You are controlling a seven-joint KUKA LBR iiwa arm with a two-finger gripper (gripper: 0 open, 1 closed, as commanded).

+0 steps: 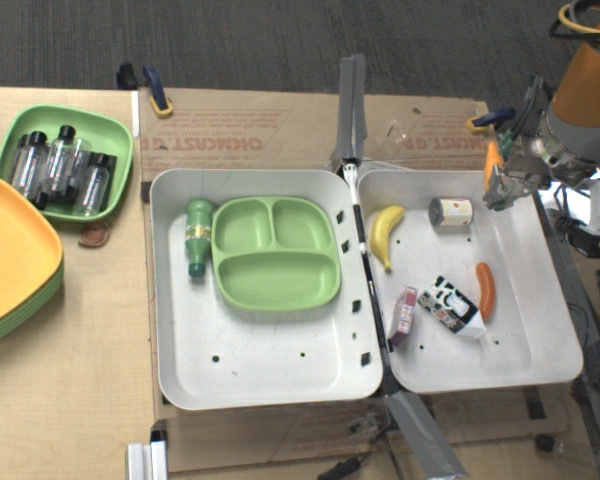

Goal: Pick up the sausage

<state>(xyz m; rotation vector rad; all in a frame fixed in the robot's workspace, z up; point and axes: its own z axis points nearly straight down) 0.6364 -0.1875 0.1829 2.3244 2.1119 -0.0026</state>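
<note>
The sausage (486, 291) lies in the right bin (540, 358) (beside a black-and-white packet (450, 304)), well below the pincer (500, 190) poised at the bin's upper right rim, grip state indiscernible.

The arm (580, 88) is cut off by the right edge; the orange plates (10, 258) are cropped at left — bottle labels are unreadable.

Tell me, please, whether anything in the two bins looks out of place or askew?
Nothing is spilled or damaged. The green bottle lies on its side beside the green divided plate. In the right bin, the sausage touches the black-and-white packet.
</note>
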